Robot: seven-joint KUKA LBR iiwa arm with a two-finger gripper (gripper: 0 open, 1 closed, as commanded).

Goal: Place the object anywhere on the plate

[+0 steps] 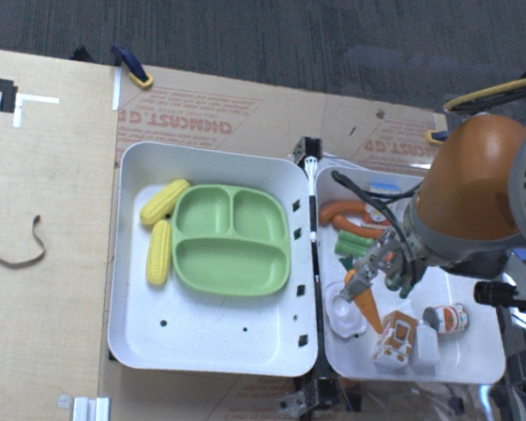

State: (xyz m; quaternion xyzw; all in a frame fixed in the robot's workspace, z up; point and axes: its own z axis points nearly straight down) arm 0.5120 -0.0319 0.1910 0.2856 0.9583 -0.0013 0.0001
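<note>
left bin (127,331): green plate (231,239) with two corn cobs (160,226) touching its 9 o'clock rim. right bin (471,370): gripper (364,281) low over clutter, carrot (366,306) at its 6 o'clock, seemingly touching; finger state cannot tell. arm (473,186) slants in from 2 o'clock.

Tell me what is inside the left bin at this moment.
The left bin holds a green divided plate and two yellow corn cobs along the plate's left edge. All three plate compartments look bare. Whatever lies under the plate is covered.
</note>
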